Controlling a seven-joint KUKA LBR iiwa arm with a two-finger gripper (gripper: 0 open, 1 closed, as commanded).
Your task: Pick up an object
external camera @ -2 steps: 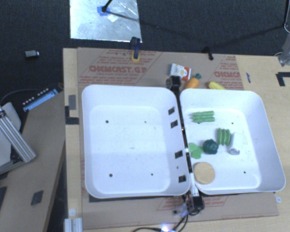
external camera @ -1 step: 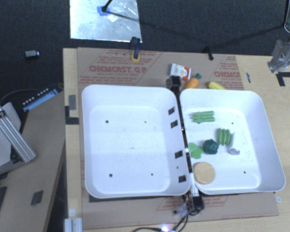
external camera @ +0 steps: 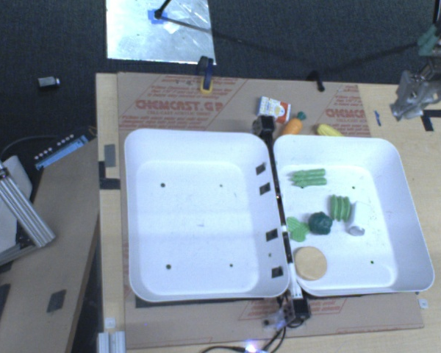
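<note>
Closest to the camera among the pieces lay a tan disc [external camera: 310,262], flat on the floor of the right bin [external camera: 408,213], near its front left corner. Just behind it sat a light green piece [external camera: 297,229] and a dark teal lump [external camera: 320,223], side by side and apparently touching. A ridged green piece [external camera: 340,207] stood just beyond the lump, with a small grey piece [external camera: 355,230] beside it. Another ridged green piece [external camera: 309,176] lay well apart from that cluster, towards the back of the bin. The left bin [external camera: 198,212] showed only its bare white floor.

My gripper [external camera: 419,98] hung high at the back right, off the bins and well clear of every object. From that angle I could not tell whether it was open or closed, and nothing was visibly held in it.

I judged the pick had not yet begun, so choosing the target mattered most. The far ridged green piece looked the best candidate to me: it lay alone, with bare floor on all sides, so I could come down without nudging a neighbour. I would have aligned across its narrow width and descended straight from above. The disc seemed too flat to grasp easily, and the crowded cluster risked a grip on two things or none. The bin's slanted wall was a further hazard near the edges, so a central approach seemed safest.
</note>
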